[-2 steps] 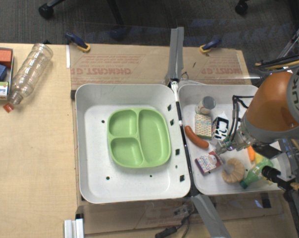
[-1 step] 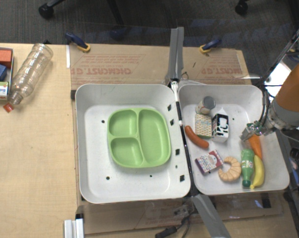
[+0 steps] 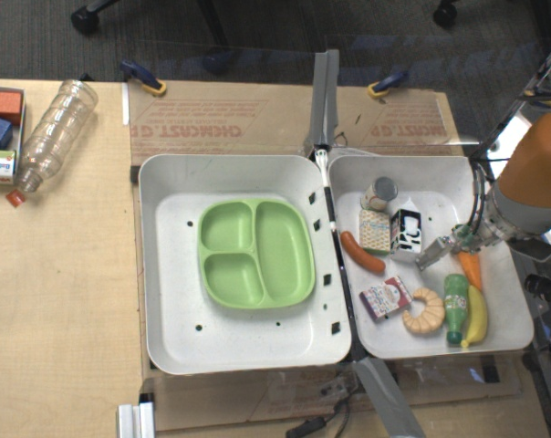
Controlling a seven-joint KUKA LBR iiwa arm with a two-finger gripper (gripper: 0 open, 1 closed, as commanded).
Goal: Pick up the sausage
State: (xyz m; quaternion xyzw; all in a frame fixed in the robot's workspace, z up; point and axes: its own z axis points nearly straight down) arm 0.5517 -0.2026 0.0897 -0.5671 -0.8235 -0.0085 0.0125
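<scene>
Sitting on cardboard (image 3: 202,121): 2 white bins (image 3: 157,245)

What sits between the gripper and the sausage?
In the camera view, the black-and-white carton and the patterned box lie between the gripper and the sausage.

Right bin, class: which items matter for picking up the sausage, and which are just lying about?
Needed:
sausage
tool

Lying about:
carrot
banana
green bottle
croissant
green divided plate
clear plastic bottle
</scene>
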